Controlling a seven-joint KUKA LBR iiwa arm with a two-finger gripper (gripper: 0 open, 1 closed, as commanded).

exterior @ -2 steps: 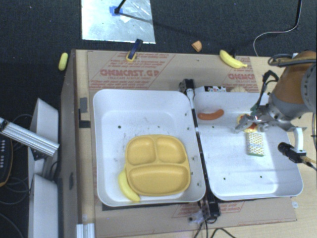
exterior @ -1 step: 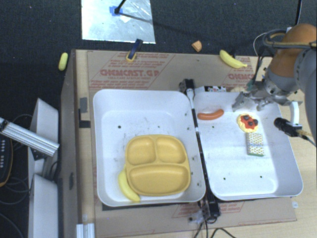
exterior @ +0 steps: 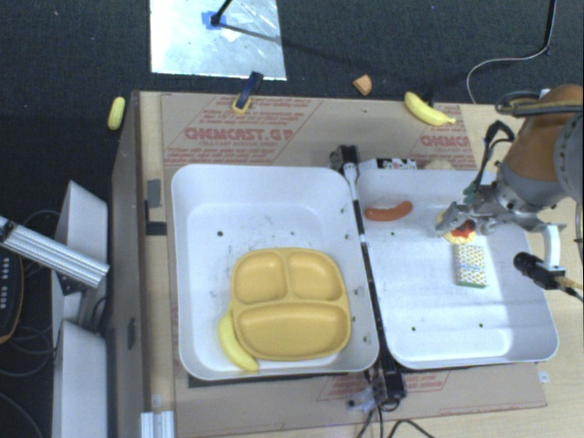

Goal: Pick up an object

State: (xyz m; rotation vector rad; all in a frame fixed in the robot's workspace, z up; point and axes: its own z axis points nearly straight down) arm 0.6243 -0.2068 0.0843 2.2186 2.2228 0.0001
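nearest the camera, the yellow plate [exterior: 290, 304] and a banana [exterior: 235, 345] sit in the left bin [exterior: 196, 203], the banana touching the plate. the patterned box [exterior: 470, 265] lies flat in the right bin [exterior: 474, 336]. the gripper [exterior: 463, 222] hovers over a small red and yellow thing [exterior: 463, 234] just above it (jaws apart, nothing between them). closing off-centre could nudge the box or pinch nothing. farther back, a sausage [exterior: 388, 211]

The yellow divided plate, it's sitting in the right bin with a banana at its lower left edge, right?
Not quite. The camera view shows the yellow divided plate in the left bin, not the right one. The banana does lie at its lower left edge.
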